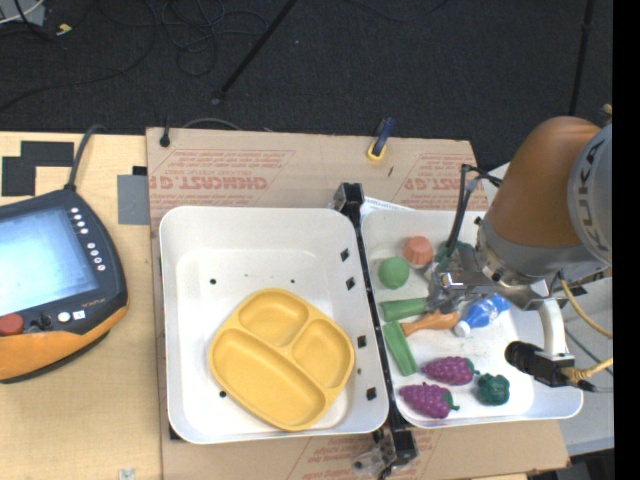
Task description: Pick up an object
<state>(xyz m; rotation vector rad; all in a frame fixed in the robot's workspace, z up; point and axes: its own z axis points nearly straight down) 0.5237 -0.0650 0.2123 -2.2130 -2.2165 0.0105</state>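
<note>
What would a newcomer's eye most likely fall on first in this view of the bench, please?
Probably the yellow divided plate, lying alone in the left bin. Next, the grey arm with its orange band reaching in from the right, its gripper low over the right bin among small toy foods: purple grapes, a green ball, an orange carrot. A pendant with a screen rests at far left.

Dark carpet floor (300, 48) (strewn with black cables (190, 8)) lies behind the cardboard-covered bench (260, 173).
</note>
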